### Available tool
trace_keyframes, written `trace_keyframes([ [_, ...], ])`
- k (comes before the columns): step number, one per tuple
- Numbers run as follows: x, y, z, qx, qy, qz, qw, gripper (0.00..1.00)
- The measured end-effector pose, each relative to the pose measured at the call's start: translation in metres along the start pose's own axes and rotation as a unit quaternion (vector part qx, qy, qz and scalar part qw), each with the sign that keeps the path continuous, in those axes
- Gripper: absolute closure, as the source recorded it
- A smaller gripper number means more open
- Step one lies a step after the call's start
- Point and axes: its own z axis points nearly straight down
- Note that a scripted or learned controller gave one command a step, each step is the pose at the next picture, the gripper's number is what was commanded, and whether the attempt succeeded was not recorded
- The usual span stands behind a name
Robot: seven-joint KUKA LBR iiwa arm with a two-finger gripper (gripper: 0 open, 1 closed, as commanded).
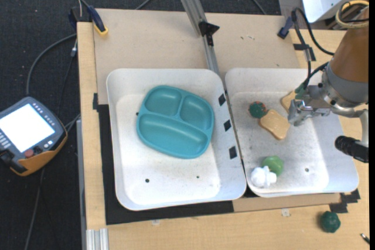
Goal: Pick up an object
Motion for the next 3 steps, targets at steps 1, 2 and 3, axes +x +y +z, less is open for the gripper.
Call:
trace_keyframes([
  [1,-0.009,0.001,-0.059,0.0,0.0,0.0,1.0,1.0],
  [2,0.034,0.012,-0.047,0.005,0.001,-0.001,1.0,1.0],
  [3,0.082,0.018,-0.028,0.005,0.002,-0.001,1.0,1.0],
])
